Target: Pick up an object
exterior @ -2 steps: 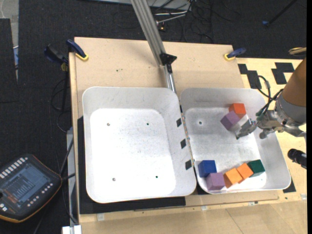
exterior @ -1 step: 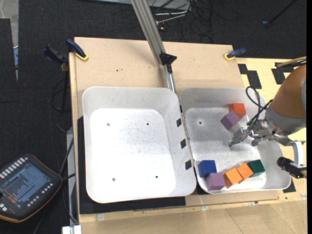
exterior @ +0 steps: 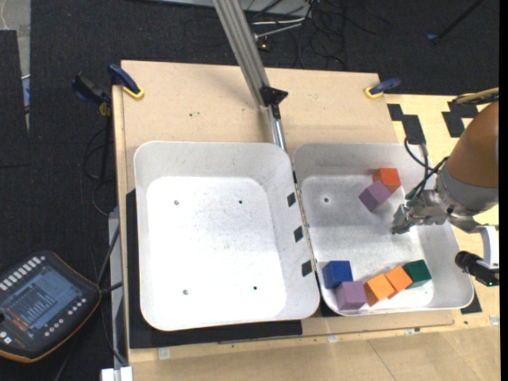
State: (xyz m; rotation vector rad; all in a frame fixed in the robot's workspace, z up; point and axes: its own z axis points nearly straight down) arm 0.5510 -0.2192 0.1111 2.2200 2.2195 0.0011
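Hovering beside a tilted purple cube (exterior: 374,195) are the fingers (exterior: 399,224); their opening cannot be told.

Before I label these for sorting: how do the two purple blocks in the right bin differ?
The upper purple block sits mid-bin, tilted, touching an orange block behind it. The lower purple block lies by the near wall of the right bin, between a blue block and another orange block. The upper one lies closer to the end effector. Both are similar-sized purple cubes.
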